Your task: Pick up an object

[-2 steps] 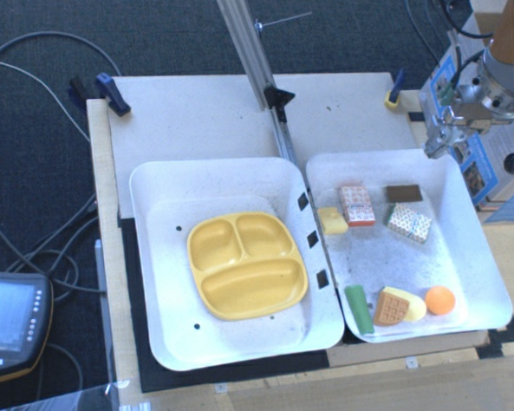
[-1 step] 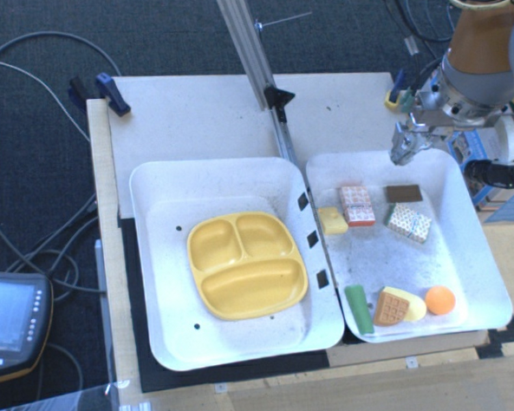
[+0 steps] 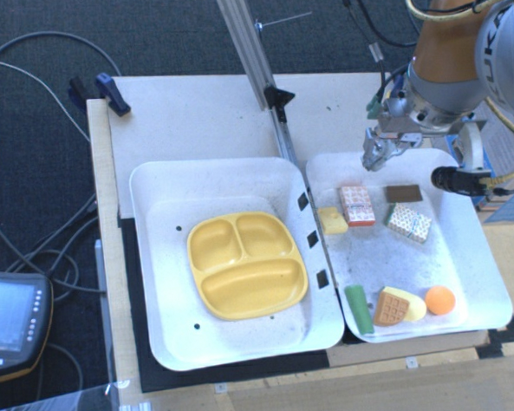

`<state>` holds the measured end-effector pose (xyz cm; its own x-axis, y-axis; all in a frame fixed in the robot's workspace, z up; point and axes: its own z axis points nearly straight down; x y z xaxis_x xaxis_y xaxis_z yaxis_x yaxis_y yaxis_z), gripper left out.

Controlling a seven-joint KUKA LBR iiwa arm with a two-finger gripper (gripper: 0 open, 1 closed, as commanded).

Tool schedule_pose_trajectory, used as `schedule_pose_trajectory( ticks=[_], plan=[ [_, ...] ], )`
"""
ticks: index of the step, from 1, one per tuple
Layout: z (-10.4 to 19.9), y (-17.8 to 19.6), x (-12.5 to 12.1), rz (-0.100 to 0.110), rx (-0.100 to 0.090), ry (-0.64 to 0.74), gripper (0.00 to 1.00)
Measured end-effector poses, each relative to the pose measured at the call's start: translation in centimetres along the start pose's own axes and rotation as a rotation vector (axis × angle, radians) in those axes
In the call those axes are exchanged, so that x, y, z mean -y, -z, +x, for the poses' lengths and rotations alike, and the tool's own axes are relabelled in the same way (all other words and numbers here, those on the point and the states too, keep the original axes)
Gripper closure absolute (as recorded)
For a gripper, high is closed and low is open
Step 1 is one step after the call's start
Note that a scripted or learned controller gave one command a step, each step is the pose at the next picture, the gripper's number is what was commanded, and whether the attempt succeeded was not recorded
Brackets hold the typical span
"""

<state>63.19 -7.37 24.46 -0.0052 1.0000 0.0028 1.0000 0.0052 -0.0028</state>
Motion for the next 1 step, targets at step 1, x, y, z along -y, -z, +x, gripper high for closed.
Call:
schedule_pose_trajectory(
  ticks=[1],
  plan=[
    [5.09,-0.78,-0.13,0.0,0.0,0.001,1.0]
  ],
)
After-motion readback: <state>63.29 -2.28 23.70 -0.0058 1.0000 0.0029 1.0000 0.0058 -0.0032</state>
